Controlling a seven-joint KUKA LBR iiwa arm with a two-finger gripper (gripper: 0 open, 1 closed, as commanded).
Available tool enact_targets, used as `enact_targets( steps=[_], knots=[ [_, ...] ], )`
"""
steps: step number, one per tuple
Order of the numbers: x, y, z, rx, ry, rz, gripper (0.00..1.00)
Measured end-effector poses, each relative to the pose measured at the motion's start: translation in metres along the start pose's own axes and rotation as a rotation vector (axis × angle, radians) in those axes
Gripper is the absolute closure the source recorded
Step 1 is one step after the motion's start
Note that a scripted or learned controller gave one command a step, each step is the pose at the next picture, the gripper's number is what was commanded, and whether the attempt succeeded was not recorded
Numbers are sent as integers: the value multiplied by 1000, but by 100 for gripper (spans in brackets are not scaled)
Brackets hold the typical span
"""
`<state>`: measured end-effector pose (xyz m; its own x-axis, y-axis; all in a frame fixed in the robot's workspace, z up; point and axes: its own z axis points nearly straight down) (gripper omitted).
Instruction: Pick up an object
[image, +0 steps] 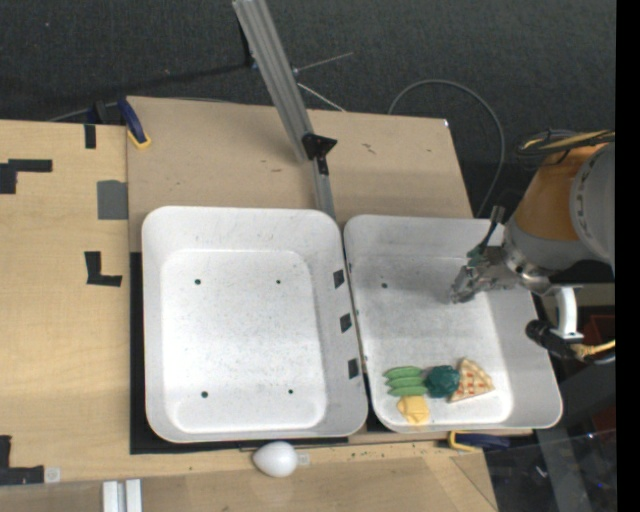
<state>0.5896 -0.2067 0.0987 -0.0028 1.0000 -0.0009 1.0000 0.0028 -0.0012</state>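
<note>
One pizza slice toy (471, 381) lies tip up-left in the right bin (420, 250).

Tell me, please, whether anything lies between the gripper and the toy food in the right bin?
Nothing visible does. The gripper hangs over the right bin, and only bare bin floor separates it from the green toy, teal toy, yellow toy and pizza slice clustered near the front wall.
</note>
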Motion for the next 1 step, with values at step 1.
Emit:
enact_targets(
  steps=[1],
  knots=[
    [5, 8, -46, -5, 0, 1, 100]
  ],
)
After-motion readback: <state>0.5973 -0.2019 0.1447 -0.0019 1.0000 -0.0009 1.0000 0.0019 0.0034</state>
